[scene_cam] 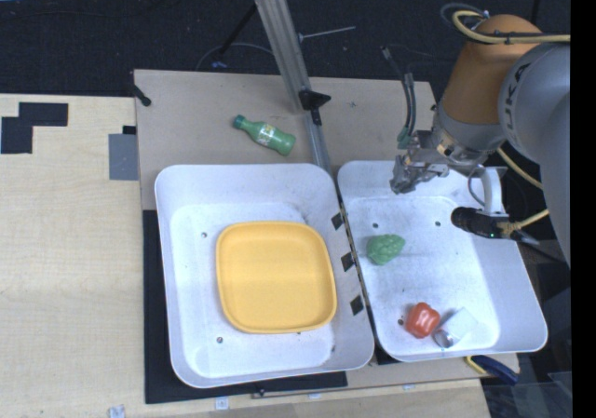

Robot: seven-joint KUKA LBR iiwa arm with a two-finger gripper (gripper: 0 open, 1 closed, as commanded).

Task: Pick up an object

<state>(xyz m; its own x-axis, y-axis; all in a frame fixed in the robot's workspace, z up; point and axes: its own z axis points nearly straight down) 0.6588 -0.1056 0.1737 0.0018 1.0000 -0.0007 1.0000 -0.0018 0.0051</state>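
**Gripper poised at far rim of right bin, nothing held**

Hangs over the far edge of the right bin (507, 314), gripper (408, 182) pointing down, nothing visible between its tips; how far open cannot be told from this slant. Sits well short of any object, so likely a hover before choosing a target.

Nearest candidate: green lump (385, 248), lying loose on the bin floor, nearer the camera than the gripper and close to the bin's left wall. Roughly blobby, slightly wider than deep, long axis running left-right across the bin, no clear pointing end.

Further toward the bin's near rim: red piece (422, 319), touching or just beside a small pale item (445, 337), too small to identify.

Outside, beyond the left bin (186, 193): green bottle (264, 135) on its side. Inside that bin: yellow plate (276, 276), lying flat.
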